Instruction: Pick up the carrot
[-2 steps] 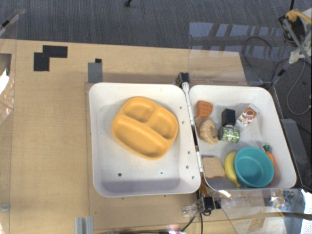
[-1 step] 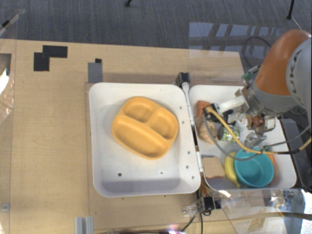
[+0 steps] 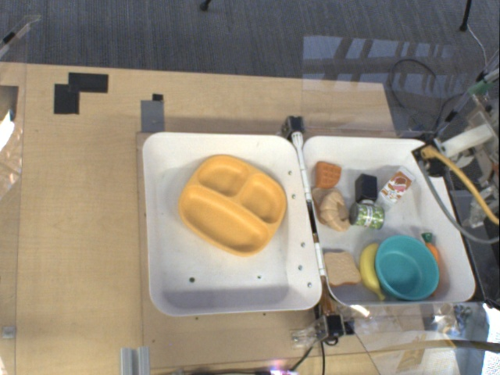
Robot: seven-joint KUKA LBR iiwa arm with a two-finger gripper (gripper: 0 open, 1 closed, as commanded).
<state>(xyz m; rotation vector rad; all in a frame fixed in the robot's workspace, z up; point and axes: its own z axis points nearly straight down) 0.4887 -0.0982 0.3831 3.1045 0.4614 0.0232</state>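
Starting at the near end of the right bin (image 3: 353,151), you find a teal bowl (image 3: 406,266) at about 5 o'clock in that bin. A banana (image 3: 368,270) touches the bowl's 9 o'clock side, and a slice of bread (image 3: 341,267) lies just beside the banana, against the divider.

The carrot (image 3: 432,250) sits at the bowl's 2 o'clock, near the bin's right wall. Its orange body is partly hidden by the bowl's rim, and its green top lies toward 11 o'clock.

Farther back, near the bin's centre, a green can (image 3: 367,215) lies on its side, just beside a tan bread roll (image 3: 334,209). Beyond these, ranged from 10 to 1 o'clock, are an orange cracker (image 3: 328,174), a black box (image 3: 366,187) and a small carton (image 3: 397,186).

The left bin (image 3: 226,286) holds a yellow divided plate (image 3: 233,203) near its centre.

As for the claw — how far open it is, and whether it has hold of anything — you cannot tell from this view.
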